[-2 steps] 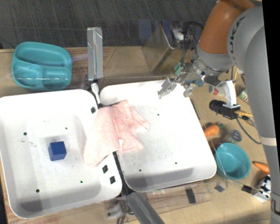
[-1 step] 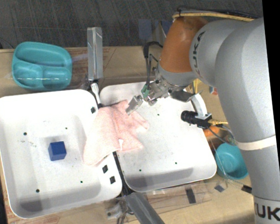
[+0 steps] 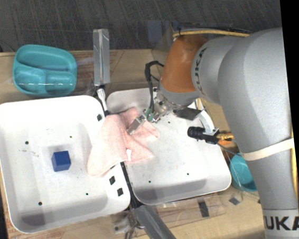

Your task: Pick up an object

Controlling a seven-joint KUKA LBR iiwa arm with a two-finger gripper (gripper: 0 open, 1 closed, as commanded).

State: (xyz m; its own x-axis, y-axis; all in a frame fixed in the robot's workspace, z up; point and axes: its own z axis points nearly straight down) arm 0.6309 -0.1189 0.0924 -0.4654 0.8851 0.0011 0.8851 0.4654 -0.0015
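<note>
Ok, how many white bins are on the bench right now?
2. The left bin holds a blue cube; the right bin sits beside it, a pink cloth draped across both.

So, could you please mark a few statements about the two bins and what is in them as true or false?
1. A blue cube lies in the left bin. True.
2. The pink cloth lies wholly inside the right bin. False: it drapes over the rims where the two bins meet.
3. The claw is over the pink cloth. True.
4. The teal dish sits inside the left bin. False: it rests on the bench behind that bin.
5. The blue cube touches the cloth. False: bare bin floor lies between them.
</note>
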